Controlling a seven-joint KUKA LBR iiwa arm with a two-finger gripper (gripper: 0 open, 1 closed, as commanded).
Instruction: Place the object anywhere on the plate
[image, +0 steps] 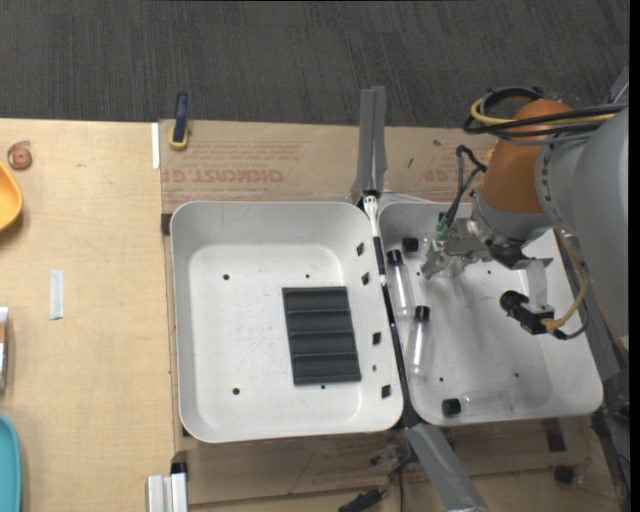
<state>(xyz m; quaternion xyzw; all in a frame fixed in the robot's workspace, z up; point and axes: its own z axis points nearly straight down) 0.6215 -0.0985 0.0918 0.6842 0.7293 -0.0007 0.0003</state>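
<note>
A black ribbed rectangular plate (321, 335) lies flat in the middle of the left white bin (200, 300). Two clear tubes with black caps lie in the right bin (520, 390) along its left wall, one (398, 288) farther back and one (416, 338) nearer the front. My gripper (438, 262) hangs low over the back left part of the right bin, just right of the farther tube. I see nothing clearly between its tips.
A small black piece (451, 406) sits near the right bin's front wall and another (410, 243) near its back left corner. A black cable connector (525, 310) dangles from the arm over the right bin. Cardboard lies behind the bins.
</note>
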